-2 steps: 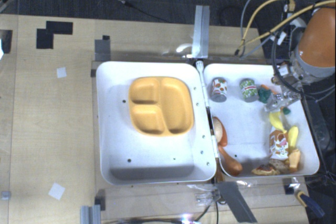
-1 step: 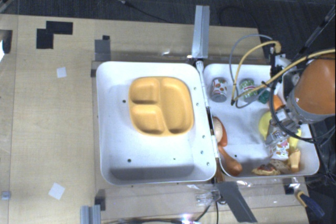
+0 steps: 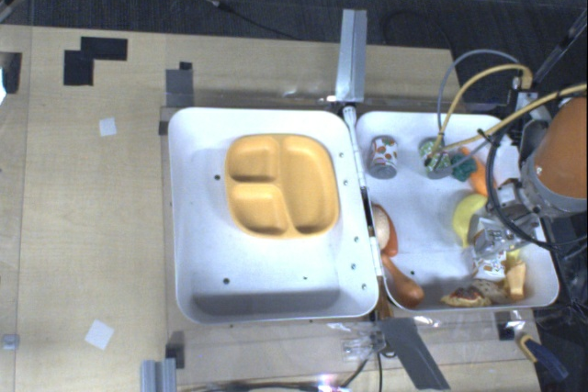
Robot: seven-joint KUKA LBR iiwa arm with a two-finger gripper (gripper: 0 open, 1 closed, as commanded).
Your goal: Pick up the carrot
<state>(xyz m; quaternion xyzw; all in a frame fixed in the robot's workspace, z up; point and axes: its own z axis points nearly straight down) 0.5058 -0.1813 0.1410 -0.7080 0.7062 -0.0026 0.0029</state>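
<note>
My claw sits low in the right bin; carrot probably just up-left, lying diagonal. Can't tell its state.

Arm: cut off by the right edge; its body covers the right bin's far corner.
Gripper: finger position too cluttered to tell.
Carrot: partly behind cables and wrist.
Yellow fruit: right side hidden by the gripper.
Small items at the bin's front edge: too blurred to identify.
</note>
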